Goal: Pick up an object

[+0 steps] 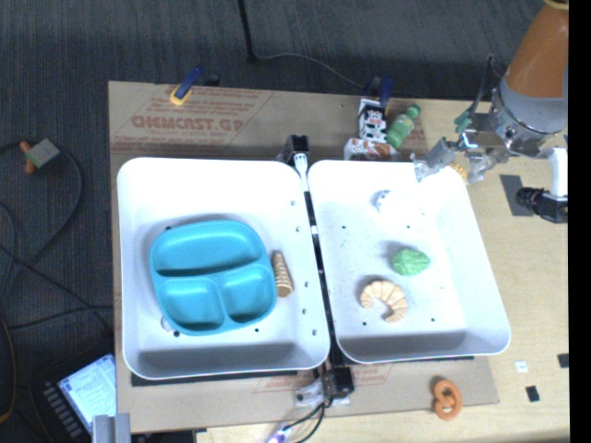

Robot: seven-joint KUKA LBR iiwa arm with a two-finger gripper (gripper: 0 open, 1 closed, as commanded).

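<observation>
White plastic bins sit side by side on the counter; the right bin (pixel 480 247) holds a green toy (pixel 410 261) and a croissant (pixel 385 299). The gripper (pixel 441 160) hovers above its far edge, and I cannot tell its state. It seems the approach step; next it must descend over one object.

The arm (pixel 540 58) is cut off by the top right edge of the frame. The gripper (pixel 443 160), at the upper right, is too small to read. A small grey thing (pixel 381 197) in the right bin (pixel 480 247) is too blurred to name. A paper (pixel 88 386) at the lower left is cut by the bottom edge.
</observation>
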